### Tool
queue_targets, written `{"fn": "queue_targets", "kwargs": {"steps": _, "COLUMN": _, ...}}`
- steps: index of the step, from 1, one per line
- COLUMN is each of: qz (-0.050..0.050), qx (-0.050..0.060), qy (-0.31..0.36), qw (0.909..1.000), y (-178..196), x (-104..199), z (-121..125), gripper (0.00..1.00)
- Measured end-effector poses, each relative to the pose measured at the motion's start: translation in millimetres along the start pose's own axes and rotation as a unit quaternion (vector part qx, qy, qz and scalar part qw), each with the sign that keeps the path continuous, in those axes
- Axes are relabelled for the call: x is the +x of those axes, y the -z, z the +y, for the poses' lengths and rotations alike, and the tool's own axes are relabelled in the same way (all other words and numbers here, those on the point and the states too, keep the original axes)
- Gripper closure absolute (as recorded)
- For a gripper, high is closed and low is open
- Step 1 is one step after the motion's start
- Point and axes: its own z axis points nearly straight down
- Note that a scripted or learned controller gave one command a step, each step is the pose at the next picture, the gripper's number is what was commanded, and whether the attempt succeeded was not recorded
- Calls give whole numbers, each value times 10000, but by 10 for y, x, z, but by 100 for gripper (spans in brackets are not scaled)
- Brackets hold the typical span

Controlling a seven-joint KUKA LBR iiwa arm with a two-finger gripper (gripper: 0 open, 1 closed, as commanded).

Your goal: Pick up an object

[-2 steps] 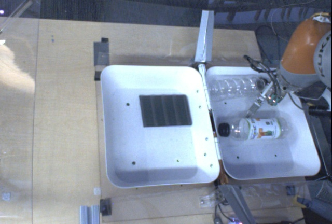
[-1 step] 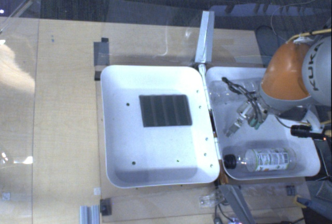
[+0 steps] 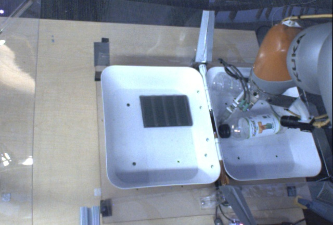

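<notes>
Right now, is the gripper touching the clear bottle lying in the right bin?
Cannot tell. In the camera view the gripper overlaps the upper edge of the clear bottle in the right bin, but the slanted angle shows neither contact nor a gap.

A rounded grey arm (image 3: 315,57) is seen, with dark lettering printed on its casing. A glossy orange band (image 3: 273,54) is wrapped around it above the wrist. Thin black cables are routed past the metallic claw (image 3: 243,104).
</notes>
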Motion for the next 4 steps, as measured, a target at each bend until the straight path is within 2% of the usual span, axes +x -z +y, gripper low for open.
{"fn": "queue_targets", "kwargs": {"steps": 1, "qz": -141, "qx": -104, "qy": 25, "qw": 9998, "y": 141, "x": -46, "z": 49, "gripper": 100}}
{"fn": "queue_targets", "kwargs": {"steps": 2, "qz": -48, "qx": -31, "qy": 19, "qw": 10000, "y": 88, "x": -5, "z": 9, "gripper": 0}}
{"fn": "queue_targets", "kwargs": {"steps": 3, "qz": -48, "qx": -31, "qy": 18, "qw": 10000, "y": 87, "x": -5, "z": 9, "gripper": 0}}
{"fn": "queue_targets", "kwargs": {"steps": 4, "qz": 242, "qx": 169, "qy": -122, "qw": 9995, "y": 43, "x": -142, "z": 118, "gripper": 0}}
